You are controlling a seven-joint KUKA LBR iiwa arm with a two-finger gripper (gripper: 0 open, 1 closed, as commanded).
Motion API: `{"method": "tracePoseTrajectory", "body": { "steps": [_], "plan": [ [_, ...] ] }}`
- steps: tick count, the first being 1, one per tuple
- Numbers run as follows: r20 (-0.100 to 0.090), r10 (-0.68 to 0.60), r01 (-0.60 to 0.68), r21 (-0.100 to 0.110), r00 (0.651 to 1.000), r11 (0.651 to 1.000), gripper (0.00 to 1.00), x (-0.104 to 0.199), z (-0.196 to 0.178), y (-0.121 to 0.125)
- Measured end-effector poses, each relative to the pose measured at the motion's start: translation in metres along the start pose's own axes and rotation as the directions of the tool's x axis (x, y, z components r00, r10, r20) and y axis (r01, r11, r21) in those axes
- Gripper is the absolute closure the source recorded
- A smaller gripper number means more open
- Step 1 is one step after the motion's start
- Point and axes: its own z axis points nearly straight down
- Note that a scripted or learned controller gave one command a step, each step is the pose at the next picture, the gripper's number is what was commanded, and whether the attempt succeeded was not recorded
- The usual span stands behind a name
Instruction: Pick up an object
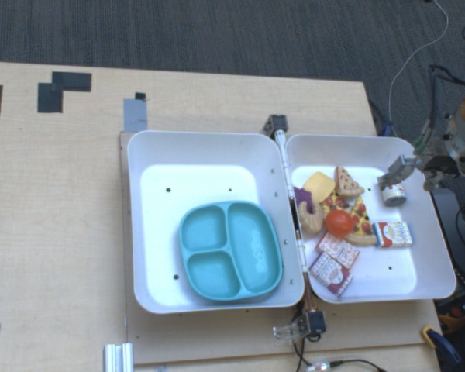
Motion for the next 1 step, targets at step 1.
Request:
{"method": "tracePoseTrajectory", "body": {
  "steps": [1],
  "plan": [
    [0.000, 0.003, -0.003, 0.003, 1.000, 1.000, 0.00, -0.0412, 0.1472, -0.0283]
  ]
}}
